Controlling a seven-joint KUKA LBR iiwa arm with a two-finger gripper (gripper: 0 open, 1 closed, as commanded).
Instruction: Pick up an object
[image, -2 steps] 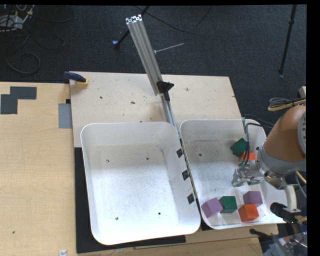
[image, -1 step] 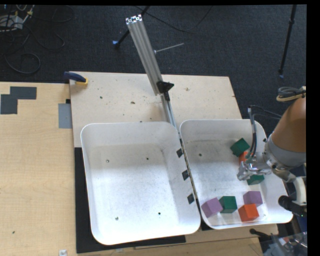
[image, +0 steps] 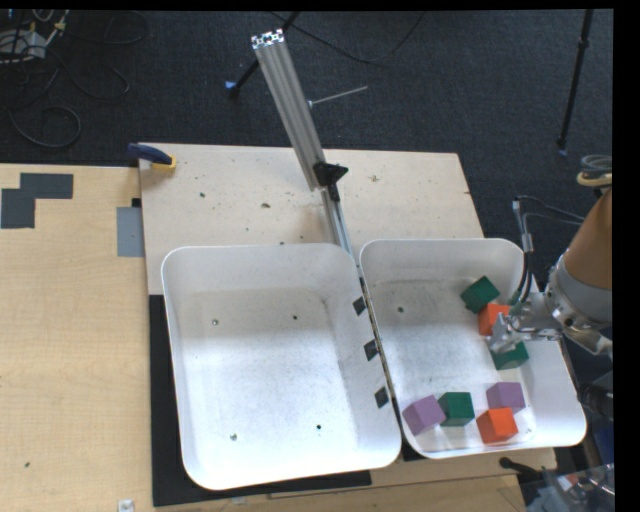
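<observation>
While the gripper (image: 508, 335) hangs low over the right side of the right bin (image: 440, 262), its metal fingers sit among a tight group of blocks, and whether the jaws are wide, narrow or closed on anything cannot be told from this slanted view. Just left of it, touching or nearly so, lies an orange block (image: 488, 319); above that sits a dark green block (image: 479, 293), tilted on the bin floor. A second green block (image: 512, 355) lies right beneath the fingers, partly hidden by them.

Along the near edge of the same bin four more blocks crowd together: a purple block (image: 424, 413) at the left, a green cube (image: 457, 407) just beside it, a smaller purple block (image: 506, 395) to the right, and an orange cube (image: 497, 425) touching its lower side.

Beside it the left bin (image: 200, 270) shares a raised divider. Behind both bins an aluminium rail (image: 292, 105) slants upward, and a blue-and-yellow clamp (image: 151, 155) rests at the bench's far left corner.
</observation>
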